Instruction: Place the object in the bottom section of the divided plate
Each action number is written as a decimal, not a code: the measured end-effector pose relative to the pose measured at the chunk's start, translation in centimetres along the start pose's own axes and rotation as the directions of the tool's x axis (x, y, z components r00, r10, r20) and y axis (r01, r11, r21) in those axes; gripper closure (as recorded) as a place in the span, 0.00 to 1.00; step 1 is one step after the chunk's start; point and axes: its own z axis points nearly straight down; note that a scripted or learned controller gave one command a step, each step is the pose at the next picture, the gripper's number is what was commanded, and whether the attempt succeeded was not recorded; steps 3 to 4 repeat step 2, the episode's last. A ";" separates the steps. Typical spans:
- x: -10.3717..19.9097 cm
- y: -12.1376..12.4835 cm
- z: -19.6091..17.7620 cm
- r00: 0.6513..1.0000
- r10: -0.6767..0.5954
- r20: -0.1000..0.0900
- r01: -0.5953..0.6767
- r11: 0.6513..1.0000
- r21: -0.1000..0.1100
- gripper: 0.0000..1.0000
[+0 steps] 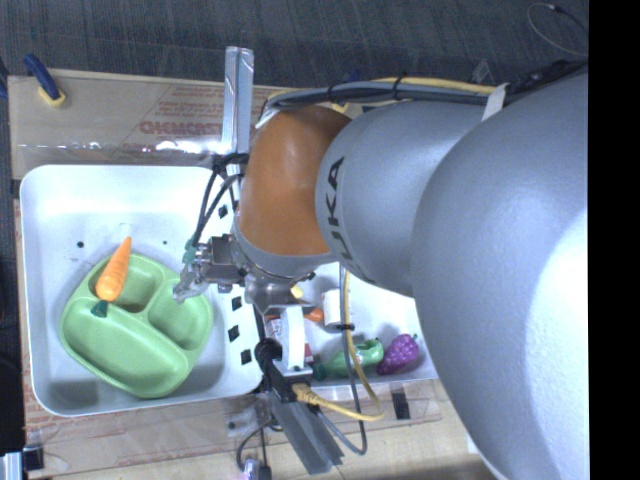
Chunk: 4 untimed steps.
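Nearest, along the lower edge: bench [420, 408] front, with a yellow cable [340, 408] looping over it from the arm's wrist.

Just behind, right bin [390, 313], largely covered by the arm [470, 228]; purple grapes [402, 351] and a green vegetable [350, 358] side by side at its front wall, a small orange piece [314, 315] a little farther back.

Left bin [60, 198]: green plate [140, 353] resting toward the front left, the large bottom section nearest, two smaller sections behind it.

Carrot [114, 271]: lying slantwise in the rear left section, green top on the ridge bordering the bottom section, pointed end raised over the far rim. Not in the bottom section.

Gripper [195, 276]: hanging above the plate's rear right section, beside the carrot and apart from it, dark cables trailing up to the wrist. Open or closed: cannot tell from this view, the metal parts blurring together against the plate.

Above the wrist, orange band [285, 188], then the grey links swelling toward the right.

Farther back: upright metal post [238, 98] behind the bins, printed cardboard [150, 118] on the bench top, blue clamp [45, 80] at its far left corner.

Farthest: dark floor [300, 18].
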 end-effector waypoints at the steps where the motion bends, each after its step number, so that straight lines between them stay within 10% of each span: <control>1: 3.9 -0.1 5.2 0.987 -0.161 0.001 0.161 0.987 0.006 0.00; 2: 6.8 -0.6 -2.3 0.991 -0.134 0.000 0.134 0.991 0.002 0.00; 4: 6.8 -0.6 -2.3 0.991 -0.134 0.000 0.134 0.991 0.002 0.00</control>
